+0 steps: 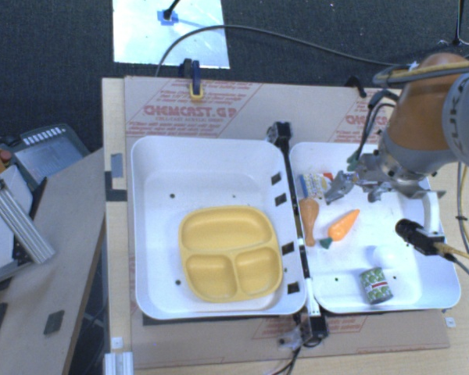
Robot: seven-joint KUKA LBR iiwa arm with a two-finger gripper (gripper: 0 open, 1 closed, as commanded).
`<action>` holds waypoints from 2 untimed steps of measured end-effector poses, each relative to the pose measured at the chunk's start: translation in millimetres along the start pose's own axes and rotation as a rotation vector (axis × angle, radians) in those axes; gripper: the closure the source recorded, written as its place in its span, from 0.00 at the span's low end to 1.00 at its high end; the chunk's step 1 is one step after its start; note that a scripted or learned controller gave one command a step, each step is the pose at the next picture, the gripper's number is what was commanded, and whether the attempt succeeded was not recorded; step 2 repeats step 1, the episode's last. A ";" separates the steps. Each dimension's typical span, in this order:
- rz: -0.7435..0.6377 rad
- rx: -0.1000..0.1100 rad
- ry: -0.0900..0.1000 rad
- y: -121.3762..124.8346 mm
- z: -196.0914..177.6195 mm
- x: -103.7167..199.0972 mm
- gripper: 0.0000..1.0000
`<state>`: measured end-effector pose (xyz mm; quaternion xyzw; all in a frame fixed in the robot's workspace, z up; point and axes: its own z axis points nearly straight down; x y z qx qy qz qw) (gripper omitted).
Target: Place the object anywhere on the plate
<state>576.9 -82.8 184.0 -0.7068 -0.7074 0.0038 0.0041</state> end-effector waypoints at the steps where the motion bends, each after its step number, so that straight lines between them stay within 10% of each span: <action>1: -0.002 -0.013 -0.001 2.9 -6.4 0.1 0.00; 2: -0.002 -0.013 -0.001 2.9 -6.4 0.1 0.00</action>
